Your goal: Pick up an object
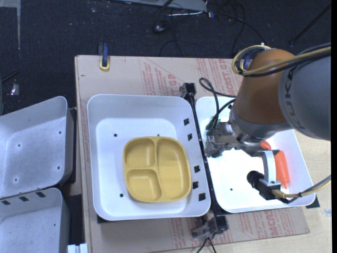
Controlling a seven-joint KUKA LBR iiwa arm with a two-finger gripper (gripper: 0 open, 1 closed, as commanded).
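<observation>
**Item 1, candidate for pickup.** Orange object [284, 168], long and slim, in the right bin [237, 200] near its right wall. It lies lengthwise, roughly along that wall. Its inner flank is partly covered by robot hardware. It may be a toy carrot or a marker, but the view is too coarse to say which.

**Item 2, claw.** The claw [215, 141] is low over the right bin, close to the wall it shares with the left bin and well apart from the orange object. Whether it is wide or narrow cannot be told, since the wrist hides it from above. Nothing is seen held in it.

**Item 3, arm.** The arm [263, 88] is grey with an orange band. It reaches in from the right and covers the upper half of the right bin.

**Item 4, alternative.** A yellow divided plate [157, 168] with three compartments lies flat in the middle of the left bin [105, 141]. It is broad and shallow, so judged the harder grip.

**Item 5, support.** The bench [137, 75] is board-topped and bears both bins side by side.

**Handling note (judgement).** The pickup is not yet made.
- Travel across the right bin to the orange object.
- Turn the claw so it closes across the object's short width, not along its length.
- Descend centred on the object, clear of the bin wall.
- Close fully before lifting, since a slim rounded body is likely to roll or squirt out of an off-centre pinch.
</observation>
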